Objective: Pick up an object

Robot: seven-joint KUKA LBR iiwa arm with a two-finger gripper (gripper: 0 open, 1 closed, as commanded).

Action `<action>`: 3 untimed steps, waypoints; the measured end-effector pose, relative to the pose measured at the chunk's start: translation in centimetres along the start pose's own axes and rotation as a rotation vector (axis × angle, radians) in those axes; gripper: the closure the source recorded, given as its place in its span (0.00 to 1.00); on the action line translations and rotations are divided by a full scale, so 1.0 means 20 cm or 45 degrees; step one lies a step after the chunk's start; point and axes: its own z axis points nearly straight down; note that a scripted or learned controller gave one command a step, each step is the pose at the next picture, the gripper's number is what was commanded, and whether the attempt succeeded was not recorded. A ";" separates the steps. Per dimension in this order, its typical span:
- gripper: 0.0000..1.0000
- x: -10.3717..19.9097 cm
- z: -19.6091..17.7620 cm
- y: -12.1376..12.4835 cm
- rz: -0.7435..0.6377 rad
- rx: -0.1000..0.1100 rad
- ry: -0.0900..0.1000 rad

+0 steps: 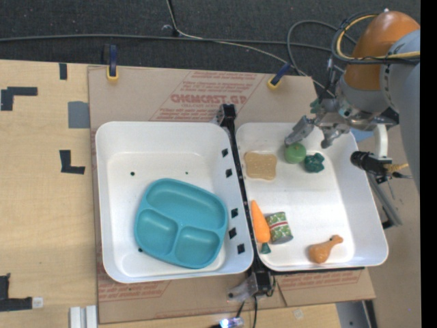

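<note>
My gripper (pixel 313 136) hangs over the back of the right bin (pixel 355 203), its two fingers spread open with nothing between them. Just below the left finger lies a round light green object (pixel 295 154). A dark green toy (pixel 314 162) sits beside it to the right. A tan slice of bread (pixel 261 165) lies at the bin's back left. A carrot (pixel 259 221) runs along the left wall, with a small green printed packet (pixel 278 227) next to it. An orange-brown drumstick (pixel 323 249) rests near the front right.
The left bin (pixel 116 156) holds a teal divided plate (pixel 180 222). A black divider (pixel 235 183) with clips runs between the bins. Cables loop above the arm at the back right. A black fitting (pixel 369 161) juts over the right bin's right rim.
</note>
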 end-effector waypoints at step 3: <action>0.00 0.05 0.46 0.01 -0.005 -0.021 -0.005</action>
